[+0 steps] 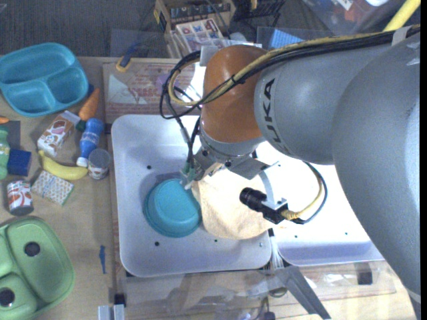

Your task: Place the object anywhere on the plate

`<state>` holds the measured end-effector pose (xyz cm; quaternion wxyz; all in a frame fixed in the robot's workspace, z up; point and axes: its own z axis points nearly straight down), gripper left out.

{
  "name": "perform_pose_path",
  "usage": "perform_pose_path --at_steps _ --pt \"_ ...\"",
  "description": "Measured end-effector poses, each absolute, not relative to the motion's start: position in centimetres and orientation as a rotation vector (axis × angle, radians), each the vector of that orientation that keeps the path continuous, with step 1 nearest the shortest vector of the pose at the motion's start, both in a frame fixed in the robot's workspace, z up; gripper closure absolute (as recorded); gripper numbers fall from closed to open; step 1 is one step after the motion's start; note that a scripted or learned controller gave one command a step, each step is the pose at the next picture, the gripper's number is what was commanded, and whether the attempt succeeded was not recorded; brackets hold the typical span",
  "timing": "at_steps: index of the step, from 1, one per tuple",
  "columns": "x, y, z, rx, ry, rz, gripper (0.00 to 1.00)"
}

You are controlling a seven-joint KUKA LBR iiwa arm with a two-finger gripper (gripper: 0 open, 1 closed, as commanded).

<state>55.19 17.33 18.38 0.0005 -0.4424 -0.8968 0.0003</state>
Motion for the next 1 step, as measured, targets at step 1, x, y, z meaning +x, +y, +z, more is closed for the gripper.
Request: perform_pose_path --at_steps 1 --pt "55.21 17.32 18.4 -1.39 -2.817 0.0 0.0"
